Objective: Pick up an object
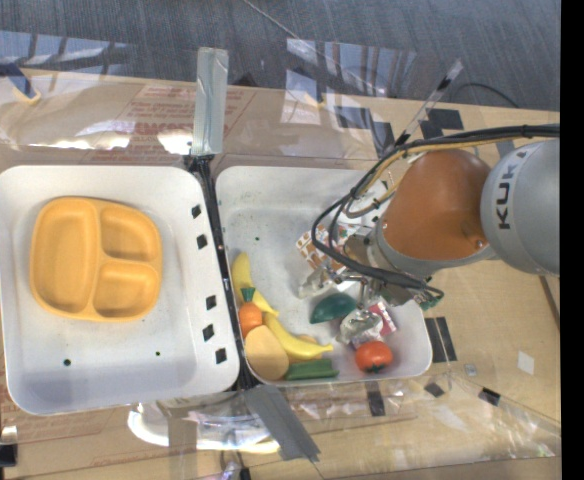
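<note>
The arm (472,208) reaches over the right bin (272,193). The gripper (357,303) hangs among the toys; whether it is spread or closed cannot be told.

Candidate objects, largest first:
- Banana (284,330), at 7 o'clock from the gripper. Yellow, curved, probably light, rigid plastic and smooth; grasp across the mid-body.
- Green piece (330,309), just beside the gripper at 9 o'clock. Dark, irregular.
- Tomato (374,355), at 5 o'clock. Red, round, likely to roll; grasp across its widest part.

The left bin (12,368) bears a yellow divided plate (95,259).
</note>
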Controlling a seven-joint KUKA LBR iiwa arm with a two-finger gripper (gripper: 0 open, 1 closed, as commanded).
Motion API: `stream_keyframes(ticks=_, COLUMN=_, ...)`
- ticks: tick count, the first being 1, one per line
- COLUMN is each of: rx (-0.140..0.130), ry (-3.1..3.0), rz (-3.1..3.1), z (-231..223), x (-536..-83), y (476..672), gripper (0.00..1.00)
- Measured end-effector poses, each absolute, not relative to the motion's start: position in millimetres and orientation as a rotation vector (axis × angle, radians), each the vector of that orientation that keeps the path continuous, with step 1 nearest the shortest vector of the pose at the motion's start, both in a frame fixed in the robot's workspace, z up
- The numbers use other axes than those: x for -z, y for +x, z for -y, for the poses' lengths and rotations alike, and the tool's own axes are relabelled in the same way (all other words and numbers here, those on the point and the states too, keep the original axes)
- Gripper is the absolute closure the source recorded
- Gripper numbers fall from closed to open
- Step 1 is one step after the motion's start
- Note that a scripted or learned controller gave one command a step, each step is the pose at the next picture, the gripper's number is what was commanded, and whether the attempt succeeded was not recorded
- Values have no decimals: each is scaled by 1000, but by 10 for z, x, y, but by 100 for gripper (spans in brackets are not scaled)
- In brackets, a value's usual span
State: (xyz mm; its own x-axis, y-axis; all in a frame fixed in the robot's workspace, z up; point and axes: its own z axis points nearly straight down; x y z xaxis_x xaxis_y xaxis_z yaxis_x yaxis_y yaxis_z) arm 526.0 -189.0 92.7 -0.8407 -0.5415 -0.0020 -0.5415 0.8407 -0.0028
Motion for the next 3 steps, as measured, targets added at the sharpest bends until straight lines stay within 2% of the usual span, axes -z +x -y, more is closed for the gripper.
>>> stream_keyframes(ticks=1, rx=3, ry=-1071, rz=-2948, z=2086, x=-926, y=5214, gripper=0)
stream_keyframes(ticks=2, rx=8, ry=-1077, rz=-2938, z=2066, x=-1034, y=5240, gripper=100)
stream_keyframes(ticks=3, rx=15, ry=-1043, rz=-2952, z=1789, x=-2262, y=5114, gripper=100)
